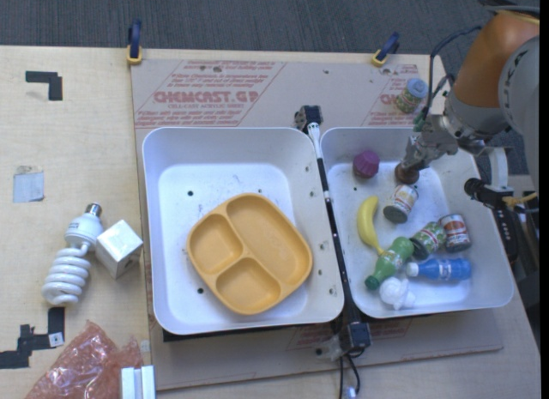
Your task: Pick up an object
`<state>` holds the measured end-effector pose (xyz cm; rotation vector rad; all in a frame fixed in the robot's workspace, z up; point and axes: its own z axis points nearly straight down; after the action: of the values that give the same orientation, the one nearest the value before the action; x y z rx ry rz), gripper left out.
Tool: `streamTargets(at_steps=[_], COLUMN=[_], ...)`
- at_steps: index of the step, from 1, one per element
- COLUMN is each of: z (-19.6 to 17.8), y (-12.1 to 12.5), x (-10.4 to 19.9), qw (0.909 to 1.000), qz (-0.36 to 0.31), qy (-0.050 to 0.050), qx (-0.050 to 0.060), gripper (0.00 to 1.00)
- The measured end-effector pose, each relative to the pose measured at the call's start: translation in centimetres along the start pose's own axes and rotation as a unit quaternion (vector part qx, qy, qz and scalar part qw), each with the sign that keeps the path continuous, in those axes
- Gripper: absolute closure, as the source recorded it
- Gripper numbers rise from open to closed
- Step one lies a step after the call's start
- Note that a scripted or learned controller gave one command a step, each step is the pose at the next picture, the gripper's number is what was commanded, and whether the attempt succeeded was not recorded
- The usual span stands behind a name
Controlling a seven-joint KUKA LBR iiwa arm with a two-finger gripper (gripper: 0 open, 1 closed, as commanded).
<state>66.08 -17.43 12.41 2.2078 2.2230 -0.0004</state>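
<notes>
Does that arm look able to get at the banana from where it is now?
Probably yes. The banana lies uncovered in the right bin, a little apart from the bottles, and the gripper hovers over that same bin with nothing between them.

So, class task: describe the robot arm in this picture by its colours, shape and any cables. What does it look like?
The arm is rounded and bulky, with an orange band above grey metal wrist parts. Thin dark cables loop along its left side towards the wrist. Its gripper is small and dark, narrowing towards the tip. No lettering or markings can be made out on it.
</notes>
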Motion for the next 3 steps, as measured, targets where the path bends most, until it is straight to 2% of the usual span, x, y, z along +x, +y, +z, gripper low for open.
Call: streamTargets(at_steps=[1,2,3], z=[0.0,3.1,2.1], y=[0.0,-1.3,-1.2], x=[0.0,2.4,2.4], qw=[1.0,1.0,1.0], qz=[0.0,0.002,0.003], qy=[0.0,0.003,0.002], qx=[0.0,0.004,0.002], gripper=[0.0,0.0,1.0])
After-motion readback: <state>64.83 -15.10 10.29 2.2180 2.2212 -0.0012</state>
